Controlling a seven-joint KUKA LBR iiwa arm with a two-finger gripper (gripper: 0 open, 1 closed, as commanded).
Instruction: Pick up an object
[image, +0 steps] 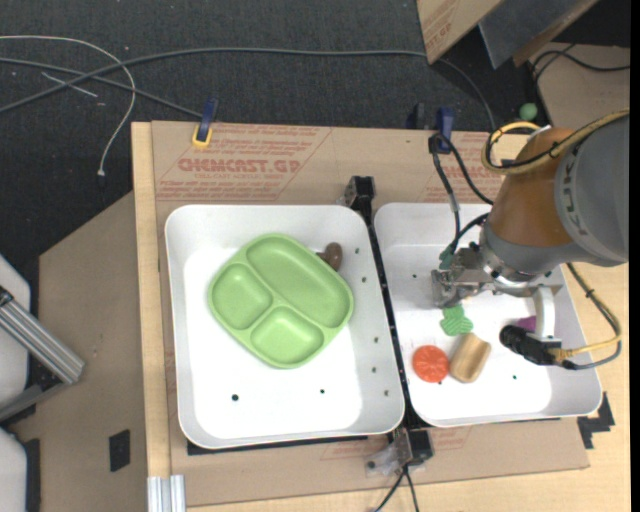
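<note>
The arm reaches in from the right and the gripper (452, 283) hangs low over the right bin (420, 235), though from this angle I cannot tell how the jaws are set. Just on the near side of it lies a small green piece (457, 321), close under the tip, and nearer still sit an orange-red ball (431, 364) and a tan cylinder (469, 358) just beside each other. Over in the left bin (200, 300) a green divided plate (281, 299) lies flat with a small brown lump (332, 256) at its far right edge.
</note>
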